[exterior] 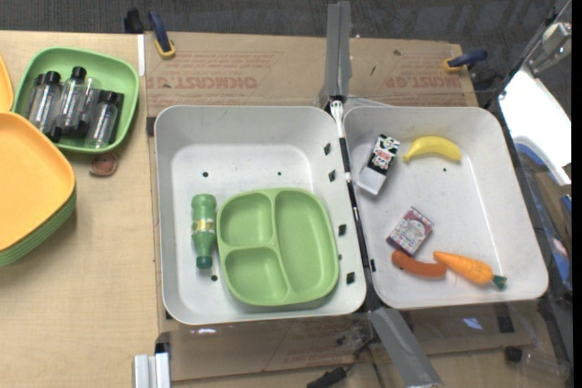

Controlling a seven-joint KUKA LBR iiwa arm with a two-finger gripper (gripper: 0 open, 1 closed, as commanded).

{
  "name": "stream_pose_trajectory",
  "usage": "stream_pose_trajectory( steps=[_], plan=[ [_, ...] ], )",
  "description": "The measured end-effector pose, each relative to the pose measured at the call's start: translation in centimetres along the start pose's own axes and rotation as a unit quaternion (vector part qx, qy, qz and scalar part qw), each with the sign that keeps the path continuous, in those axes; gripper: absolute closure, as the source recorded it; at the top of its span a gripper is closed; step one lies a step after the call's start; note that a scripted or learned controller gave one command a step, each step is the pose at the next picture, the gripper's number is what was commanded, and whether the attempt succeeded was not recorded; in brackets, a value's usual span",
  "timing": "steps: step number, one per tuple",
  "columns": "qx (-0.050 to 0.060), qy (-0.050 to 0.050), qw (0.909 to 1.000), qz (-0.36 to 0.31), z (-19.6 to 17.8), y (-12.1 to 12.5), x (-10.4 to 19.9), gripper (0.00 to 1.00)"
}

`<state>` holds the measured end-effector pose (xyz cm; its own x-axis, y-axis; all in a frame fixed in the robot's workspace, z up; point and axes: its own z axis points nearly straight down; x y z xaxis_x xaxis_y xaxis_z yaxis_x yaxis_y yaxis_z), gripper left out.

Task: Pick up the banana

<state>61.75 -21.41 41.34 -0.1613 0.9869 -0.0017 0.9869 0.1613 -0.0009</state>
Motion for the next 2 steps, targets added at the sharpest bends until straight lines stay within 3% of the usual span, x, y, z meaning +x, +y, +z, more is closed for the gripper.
stream_pose_trajectory(
  steps=[1, 2],
  plan=[
    [-0.001, -0.001, 0.9928, -0.120, -1.70, 4.07, -1.42, 1.00],
    [-0.001, -0.002, 0.9927, -0.121, -2.50, 4.20, -1.41, 1.00]
  ],
)
